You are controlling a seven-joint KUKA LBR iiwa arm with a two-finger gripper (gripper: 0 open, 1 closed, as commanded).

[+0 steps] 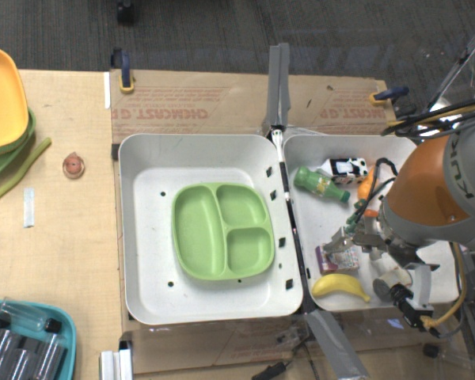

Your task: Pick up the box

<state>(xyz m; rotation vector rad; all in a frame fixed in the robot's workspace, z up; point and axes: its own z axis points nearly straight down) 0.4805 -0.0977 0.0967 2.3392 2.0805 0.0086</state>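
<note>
Orange-banded arm [431,188] rises closest to the lens, bent over the right of 2 white bins [301,145]. End effector [364,236] hangs low over the bin floor. Its grey hardware blurs together, so I cannot tell if it is spread or pressed together. Nothing is visibly held.

- Box [348,167]: small, black-and-white patterned, lying beyond the end effector toward the bin's far wall, apart from it.
- Green bottle [321,183]: just beside the box, ahead and left of the end effector.
- Crumpled packet [335,256]: just left of the end effector, possibly touching.
- Banana [339,286]: on its near side, close.
- Green plate [223,229], 3 compartments: well left, in the other bin.

Judgement: the box looks like light, stiff carton that could dent under hard pressure. Take it across the 2 long flat sides, mid-length, clear of the bottle.
</note>
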